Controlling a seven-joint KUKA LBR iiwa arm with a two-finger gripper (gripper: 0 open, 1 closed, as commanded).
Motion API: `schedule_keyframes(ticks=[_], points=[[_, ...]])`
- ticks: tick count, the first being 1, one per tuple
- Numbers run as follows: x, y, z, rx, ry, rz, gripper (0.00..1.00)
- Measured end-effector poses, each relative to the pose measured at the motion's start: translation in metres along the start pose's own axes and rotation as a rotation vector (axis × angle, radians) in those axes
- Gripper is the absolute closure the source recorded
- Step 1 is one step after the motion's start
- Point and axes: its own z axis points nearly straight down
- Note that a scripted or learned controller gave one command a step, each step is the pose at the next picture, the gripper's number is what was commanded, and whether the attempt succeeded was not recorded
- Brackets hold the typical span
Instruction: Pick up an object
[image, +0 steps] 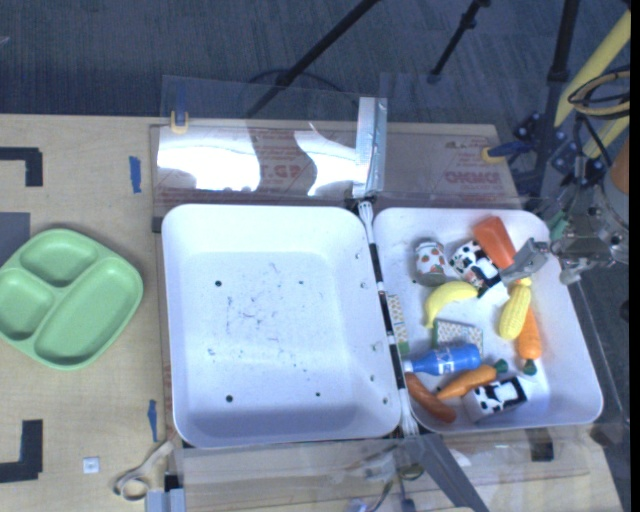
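Camera view, read from its left edge: a green sectioned plate (66, 296) lay on the wooden bench (90, 160), well apart from the work. Next came the left white bin (190, 240), and then the right white bin (585, 385), which carried all the candidates in a loose heap. Toward its middle sat a small spotted cup (431, 259), a yellow banana (449, 297), a blue bottle (447, 359) and, at the near wall, an orange carrot (467, 381) touching a black-and-white cow toy (498, 394). Further right stood an orange block (493, 239) and a yellow corn cob (515, 308) with an orange piece (529, 337) just beside it.

These looked like light, stiff plastic toys with smooth, somewhat slippery skins; none seemed fragile. The corn cob appeared the best bet, taken across its narrow middle.

The gripper (528, 260) hung at the bin's far right, just above the corn cob; I could not tell how it was set, and nothing was seen held. Crowding was the main obstacle: neighbours touching the corn cob and the near bin wall could foul a descent.
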Motion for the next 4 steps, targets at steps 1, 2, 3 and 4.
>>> schedule_keyframes(ticks=[1,2,3,4], points=[[-0.004,-0.010,0.090,0.001,0.000,-0.018,0.00],[-0.028,0.023,0.172,-0.004,0.002,-0.043,0.00],[-0.019,0.026,0.172,0.008,-0.001,0.100,0.00],[-0.019,0.028,0.162,0.003,0.000,0.102,1.00]])
